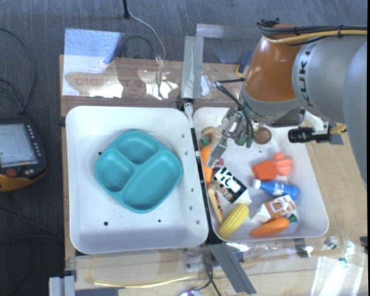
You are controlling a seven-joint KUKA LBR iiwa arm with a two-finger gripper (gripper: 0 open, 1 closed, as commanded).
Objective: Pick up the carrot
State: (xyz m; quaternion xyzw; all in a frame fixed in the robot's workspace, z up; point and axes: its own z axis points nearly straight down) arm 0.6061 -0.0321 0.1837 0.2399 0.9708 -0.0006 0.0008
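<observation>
The carrot (271,227), orange with a green tip, lies along the front wall of the right bin (314,184), between a yellow corn cob (233,219) and a small carton (280,207). My gripper (221,142) hangs low over the bin's back left part, well away from the carrot and pointing down-left. Just under its tip, a second thin orange piece (206,159) lies against the bin's left wall; I cannot tell what it is. Nothing shows in the gripper.
The right bin also holds a black-and-white box (229,184), an orange toy (275,166), a blue-and-white bottle (277,189) and a brown ball (263,135). A teal divided plate (139,170) lies in the left bin (86,227). A tablet (12,148) sits far left.
</observation>
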